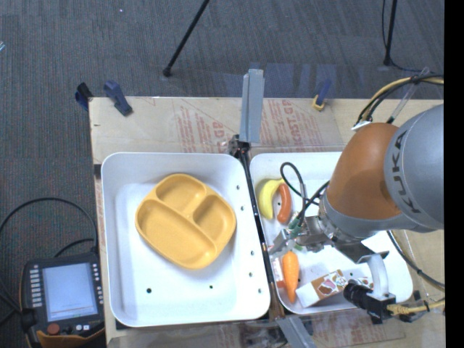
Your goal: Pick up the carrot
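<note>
The carrot point(290, 274) lies in the right bin point(403, 287), near its left wall toward the front, long axis running roughly twelve to six with the tip toward six. The gripper point(293, 242) sits just at the carrot's twelve o'clock end, close above its top; whether it touches the carrot, or how its jaws stand, I cannot tell. A small carton point(328, 284) lies at the carrot's three o'clock.
</note>
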Action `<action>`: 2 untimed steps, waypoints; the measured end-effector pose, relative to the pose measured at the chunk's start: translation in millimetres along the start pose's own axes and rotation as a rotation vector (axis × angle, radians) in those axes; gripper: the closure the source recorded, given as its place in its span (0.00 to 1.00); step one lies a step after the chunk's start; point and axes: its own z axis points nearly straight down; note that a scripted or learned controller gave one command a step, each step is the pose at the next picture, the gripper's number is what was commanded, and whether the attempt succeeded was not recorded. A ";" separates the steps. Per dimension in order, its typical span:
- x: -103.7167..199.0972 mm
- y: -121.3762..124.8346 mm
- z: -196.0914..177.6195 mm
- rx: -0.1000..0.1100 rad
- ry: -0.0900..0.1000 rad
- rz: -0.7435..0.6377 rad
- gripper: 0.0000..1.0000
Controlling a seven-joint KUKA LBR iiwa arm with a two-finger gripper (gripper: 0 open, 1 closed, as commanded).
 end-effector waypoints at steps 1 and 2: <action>-68.3 -6.0 45.4 0.000 0.001 0.047 0.00; -68.2 -5.9 45.3 0.000 0.001 0.047 0.00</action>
